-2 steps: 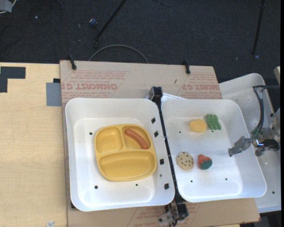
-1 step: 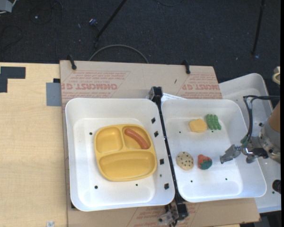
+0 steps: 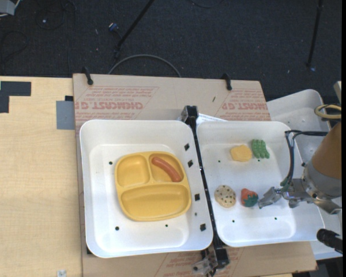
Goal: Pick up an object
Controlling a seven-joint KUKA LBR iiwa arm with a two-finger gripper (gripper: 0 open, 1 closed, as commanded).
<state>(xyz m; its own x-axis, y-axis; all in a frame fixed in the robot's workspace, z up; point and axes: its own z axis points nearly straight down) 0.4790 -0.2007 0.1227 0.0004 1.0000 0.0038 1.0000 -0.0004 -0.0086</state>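
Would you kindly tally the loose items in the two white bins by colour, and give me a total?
Yellow: 2, the divided tray and the small yellow piece
Red: 2, the sausage and the red piece
Green: 1, the knobbly green piece
Tan: 1, the cookie
Total: 6

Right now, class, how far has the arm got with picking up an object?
Done: the claw is low inside the right bin, beside the red and green toy. In hand: nothing visibly between its fingers. Left: grasp and lift. The cookie, yellow piece and green piece lie untouched; the sausage sits in the yellow tray.
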